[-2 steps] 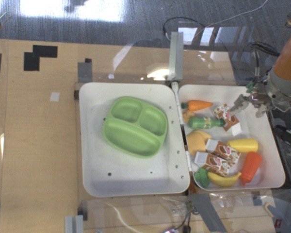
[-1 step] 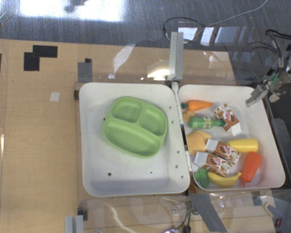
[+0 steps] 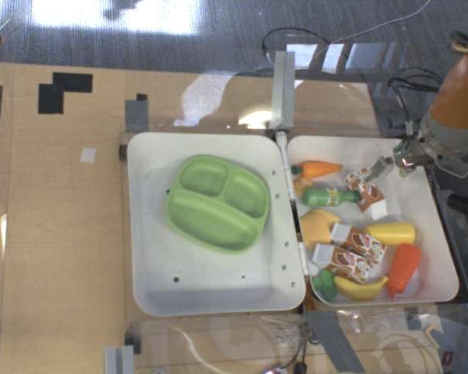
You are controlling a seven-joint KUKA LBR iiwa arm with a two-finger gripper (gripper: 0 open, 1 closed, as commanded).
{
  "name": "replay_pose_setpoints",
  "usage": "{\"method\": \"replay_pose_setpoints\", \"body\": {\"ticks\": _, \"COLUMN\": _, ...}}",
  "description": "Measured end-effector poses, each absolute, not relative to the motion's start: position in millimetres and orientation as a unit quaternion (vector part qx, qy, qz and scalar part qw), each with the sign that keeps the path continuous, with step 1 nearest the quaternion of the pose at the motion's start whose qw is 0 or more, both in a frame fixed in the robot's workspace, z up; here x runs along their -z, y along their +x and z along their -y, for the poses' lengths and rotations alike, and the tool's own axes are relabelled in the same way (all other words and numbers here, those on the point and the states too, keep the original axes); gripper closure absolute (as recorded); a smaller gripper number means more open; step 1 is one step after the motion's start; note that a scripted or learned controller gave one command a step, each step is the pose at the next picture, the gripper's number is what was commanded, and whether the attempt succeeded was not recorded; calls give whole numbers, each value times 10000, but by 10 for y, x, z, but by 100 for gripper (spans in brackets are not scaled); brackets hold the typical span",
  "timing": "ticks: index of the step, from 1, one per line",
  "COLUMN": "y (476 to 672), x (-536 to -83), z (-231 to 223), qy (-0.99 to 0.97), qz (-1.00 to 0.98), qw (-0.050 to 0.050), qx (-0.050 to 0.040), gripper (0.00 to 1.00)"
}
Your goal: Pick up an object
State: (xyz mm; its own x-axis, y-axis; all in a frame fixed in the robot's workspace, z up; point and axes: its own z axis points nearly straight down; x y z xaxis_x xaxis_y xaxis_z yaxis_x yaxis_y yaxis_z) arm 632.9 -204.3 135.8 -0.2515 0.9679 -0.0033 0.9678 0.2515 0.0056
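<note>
Wooden bench (image 3: 54,209) carries two white bins: the left bin (image 3: 152,287) holds a green divided plate (image 3: 217,202); the right bin (image 3: 441,275) holds toy food, a carrot (image 3: 321,169) uppermost. Gripper (image 3: 384,167) hovers upper right, jaw state unclear.

Light wood bench top (image 3: 54,232) fills the left and centre. Black block markings (image 3: 64,90) at upper left of the frame, small grey tape square (image 3: 88,156) below them. Dark grey ribbed floor (image 3: 242,6) across the top, bright glare patch (image 3: 113,10) at upper left. Thin cable (image 3: 390,22) runs across upper right. Metal bracket post (image 3: 282,88) at top centre.
</note>
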Motion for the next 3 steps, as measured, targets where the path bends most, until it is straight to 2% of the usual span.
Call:
{"method": "replay_pose_setpoints", "body": {"ticks": 1, "y": 6395, "x": -886, "z": 1502, "qy": 6348, "qz": -7727, "qw": 41, "qx": -29, "gripper": 0}}
{"method": "replay_pose_setpoints", "body": {"ticks": 2, "y": 5864, "x": -892, "z": 1878, "qy": 6876, "qz": -7260, "qw": 39, "qx": -27, "gripper": 0}}
{"method": "replay_pose_setpoints", "body": {"ticks": 3, "y": 5356, "x": -898, "z": 2036, "qy": 7263, "qz": -6874, "qw": 50, "qx": -51, "gripper": 0}}
